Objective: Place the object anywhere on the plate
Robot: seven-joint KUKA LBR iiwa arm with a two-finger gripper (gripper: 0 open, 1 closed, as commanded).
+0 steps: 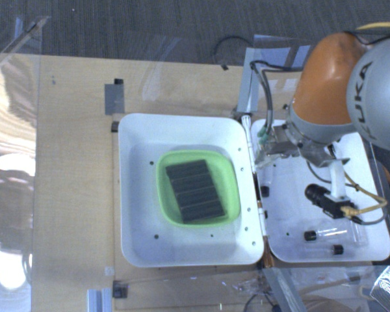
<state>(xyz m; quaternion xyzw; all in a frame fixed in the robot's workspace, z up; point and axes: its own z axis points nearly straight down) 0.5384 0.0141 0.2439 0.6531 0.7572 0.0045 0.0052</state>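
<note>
A green square plate (229,184) sits in the middle of the left white bin (136,174). A dark grey ridged rectangular block (194,190) lies flat on the plate, slightly turned, well inside its rim. My gripper (273,149) hangs below the orange-banded wrist over the left side of the right bin (370,239), close to the wall between the two bins. It is to the right of the plate and apart from the block. The arm's bulk hides most of it.
In the right bin lie a small black piece (264,190), two more black bits (309,236) (338,247) and a clear tube (331,229). A black part with a yellow cable (325,200) hangs off the arm. Cables rise behind the bins.
</note>
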